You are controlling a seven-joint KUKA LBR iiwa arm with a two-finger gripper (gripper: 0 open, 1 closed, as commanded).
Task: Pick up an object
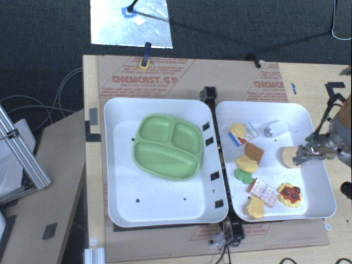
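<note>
Cardboard (pixel 181 78) under both bins reads "CHEMCAST GP" in red, twice, along its 12 o'clock edge. Left bin (pixel 124 202) holds a green divided plate (pixel 168 146). Right bin (pixel 316 194) holds the small things: a pizza toy (pixel 290 194) at 5 o'clock, a red-printed packet (pixel 263 190) whose print I can't read, a yellow piece (pixel 255 207) at 6, a brown block (pixel 253 151) near centre, a clear cup (pixel 275 128) at 12. I see my gripper (pixel 301 155) at the bin's 3 o'clock side, touching a tan disc (pixel 287 157); how far it is open, and whether it grips anything, I cannot tell.
</note>
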